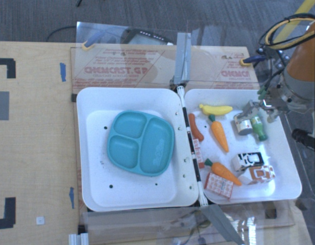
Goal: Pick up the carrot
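- The carrot (219,135) lies loose in the right bin (292,185), below the banana (215,109); a second carrot (224,171) lies nearer the front.
- The gripper (259,106) hovers near the can (243,125) and green bottle (258,129), likely approaching; whether it is spread or pressed together cannot be told.

left bin (91,152): teal divided plate (141,143) | right bin (287,152): banana (216,109), green bottle (258,128), tin can (243,126)

The bench (29,137) bears two white bins (91,152) side by side.
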Robot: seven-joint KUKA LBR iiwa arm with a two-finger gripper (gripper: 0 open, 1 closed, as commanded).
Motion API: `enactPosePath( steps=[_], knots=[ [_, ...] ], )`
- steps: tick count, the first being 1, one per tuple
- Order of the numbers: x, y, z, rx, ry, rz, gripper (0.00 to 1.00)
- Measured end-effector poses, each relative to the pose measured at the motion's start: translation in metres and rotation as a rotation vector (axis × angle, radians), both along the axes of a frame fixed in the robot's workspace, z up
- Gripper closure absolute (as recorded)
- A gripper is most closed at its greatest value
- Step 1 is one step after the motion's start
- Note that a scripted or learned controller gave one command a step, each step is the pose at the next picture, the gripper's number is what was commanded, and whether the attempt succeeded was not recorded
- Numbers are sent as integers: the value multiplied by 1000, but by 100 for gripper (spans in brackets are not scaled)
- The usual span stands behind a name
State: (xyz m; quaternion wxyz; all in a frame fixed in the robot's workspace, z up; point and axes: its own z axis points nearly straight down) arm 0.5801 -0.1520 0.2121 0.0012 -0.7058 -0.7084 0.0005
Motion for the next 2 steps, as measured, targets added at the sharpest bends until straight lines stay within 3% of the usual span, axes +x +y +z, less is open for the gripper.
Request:
enactPosePath(
  steps=[1,2],
  knots=[
    [20,2,-124,-1,-6,118,0],
    [-17,50,-125,-3,-9,69,0]
  ],
)
